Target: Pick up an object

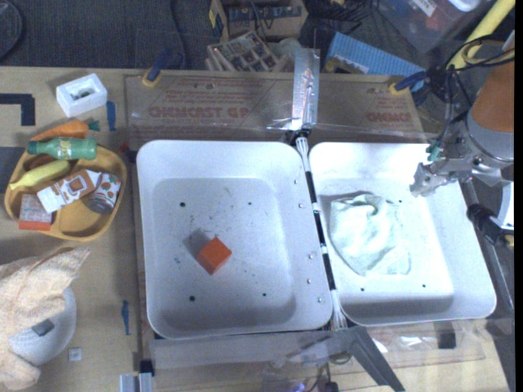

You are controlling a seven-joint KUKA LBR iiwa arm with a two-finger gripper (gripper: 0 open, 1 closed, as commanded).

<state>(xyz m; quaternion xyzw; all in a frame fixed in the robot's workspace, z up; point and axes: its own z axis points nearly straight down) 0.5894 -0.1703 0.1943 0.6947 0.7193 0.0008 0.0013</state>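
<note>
We locate a block [214, 255] in the left bin [163, 170], lower centre of frame. A cloth [368, 231] lies in the right bin [458, 284], the gripper [429, 176] at its upper right.

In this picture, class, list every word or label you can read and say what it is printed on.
"CHEMCAST GP", faint red print, on the clear sheet behind the left bin.
Red print on the clear sheet behind the right bin: too blurred.
Packets in the yellow bowl: too small.
</note>
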